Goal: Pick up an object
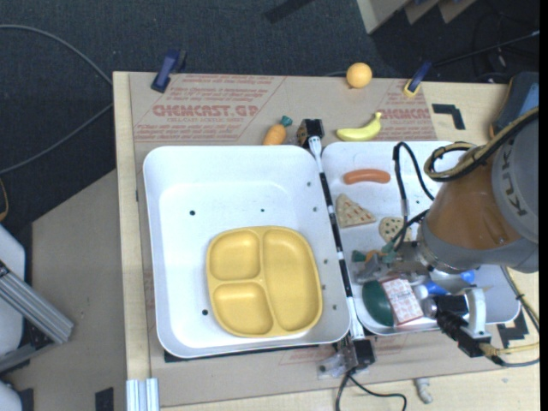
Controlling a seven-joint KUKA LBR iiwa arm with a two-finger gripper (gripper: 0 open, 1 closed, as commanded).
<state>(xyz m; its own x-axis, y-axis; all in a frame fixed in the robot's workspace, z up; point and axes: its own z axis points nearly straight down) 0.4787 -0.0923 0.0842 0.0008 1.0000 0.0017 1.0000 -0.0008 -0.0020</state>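
Claw [387, 274]: low in the right bin, at the end of the grey arm [479, 208] coming in from the right; whether it is wide or narrow cannot be told.
Under the claw: a dark green round thing [375, 302] and a red-and-white packet [401, 301] lie side by side, just below it.
Right bin [377, 151]: farther back lie a spotted cookie [390, 226], a sandwich wedge [353, 211] and a sausage [366, 176], each apart from the claw.
Left bin [171, 187]: a yellow tray [264, 279] with three sections sits toward its near side.
Desk [214, 105]: behind the bins lie a banana [360, 129], a small carrot [276, 134] and an orange ball [359, 74].
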